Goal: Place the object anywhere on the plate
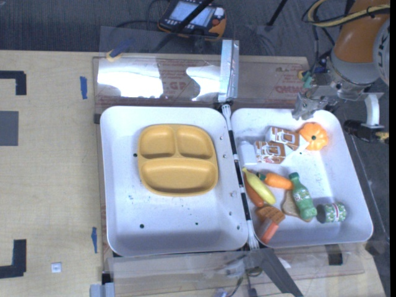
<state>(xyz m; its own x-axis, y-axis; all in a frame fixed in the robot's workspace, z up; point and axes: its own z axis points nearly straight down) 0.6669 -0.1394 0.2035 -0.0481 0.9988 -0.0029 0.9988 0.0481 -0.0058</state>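
Two white bins [117,166], yellow plate [178,158] left, toy food [291,184] right

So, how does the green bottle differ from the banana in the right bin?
The green bottle is green with a white label; the banana is plain yellow. The bottle lies further right, beside a small can; the banana lies near the bin's left wall, against a carrot. Both lie flat, slanted alike.
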